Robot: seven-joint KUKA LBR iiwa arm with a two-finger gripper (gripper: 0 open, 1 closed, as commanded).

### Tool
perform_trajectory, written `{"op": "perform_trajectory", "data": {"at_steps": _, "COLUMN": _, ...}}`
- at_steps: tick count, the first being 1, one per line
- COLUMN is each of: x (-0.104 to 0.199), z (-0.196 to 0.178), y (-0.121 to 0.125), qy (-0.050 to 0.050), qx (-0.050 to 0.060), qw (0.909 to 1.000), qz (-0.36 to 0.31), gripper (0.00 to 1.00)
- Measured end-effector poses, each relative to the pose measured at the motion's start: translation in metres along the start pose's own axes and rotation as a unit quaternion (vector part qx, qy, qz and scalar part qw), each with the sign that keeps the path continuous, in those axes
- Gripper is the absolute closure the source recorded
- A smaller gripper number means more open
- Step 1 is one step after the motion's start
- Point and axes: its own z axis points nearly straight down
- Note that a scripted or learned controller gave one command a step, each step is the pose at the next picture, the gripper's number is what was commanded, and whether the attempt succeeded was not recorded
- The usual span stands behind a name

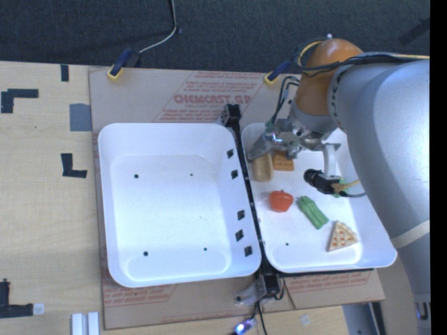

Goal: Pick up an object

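Right bin (363,257): gripper (269,149) low over items.

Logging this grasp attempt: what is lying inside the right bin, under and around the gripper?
In the right bin: a red piece, a green piece, a waffle-patterned wedge, and below the gripper a tan cylinder beside an orange block. The arm covers the bin's far right corner.

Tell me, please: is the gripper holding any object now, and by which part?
It cannot be told. The gripper is low over the tan cylinder and the cracker in the right bin.
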Motion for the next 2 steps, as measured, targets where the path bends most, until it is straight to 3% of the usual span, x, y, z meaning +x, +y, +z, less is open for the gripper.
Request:
{"op": "perform_trajectory", "data": {"at_steps": 1, "x": -0.001, "z": -0.020, "y": 0.003, "qy": 0.001, "qx": -0.005, "qw": 1.0000, "qz": 0.001, "gripper": 1.00}}
{"op": "perform_trajectory", "data": {"at_steps": 2, "x": -0.029, "z": -0.063, "y": -0.106, "qy": 0.002, "qx": 0.006, "qw": 1.0000, "qz": 0.005, "gripper": 1.00}}
